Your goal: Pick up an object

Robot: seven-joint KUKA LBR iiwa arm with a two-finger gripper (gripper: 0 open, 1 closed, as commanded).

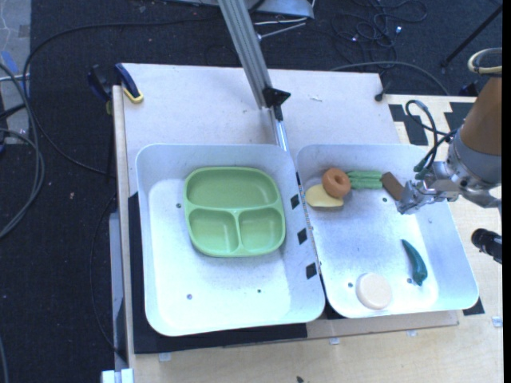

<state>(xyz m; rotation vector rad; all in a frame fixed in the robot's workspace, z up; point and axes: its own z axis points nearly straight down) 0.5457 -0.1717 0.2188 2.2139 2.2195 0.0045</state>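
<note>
My gripper (407, 199) hangs over the right bin (447, 214) near its far right side, on the grey arm that comes in from the right. A small brown block (391, 186) lies just left of the gripper tip, close to it or touching; I cannot tell which. Further left are a green stick-shaped piece (364, 179), an orange-brown doughnut (336, 183) and a pale yellow piece (323, 198) huddled together. A teal pepper-like item (414, 262) lies below the gripper. A white round disc (374, 290) sits near the bin's front edge.
The left bin (160, 294) bears a green divided plate (235, 211). A slanted metal pole (249, 46) rises behind the bins where they meet. Black cables (423, 126) hang by the arm at the right.
</note>
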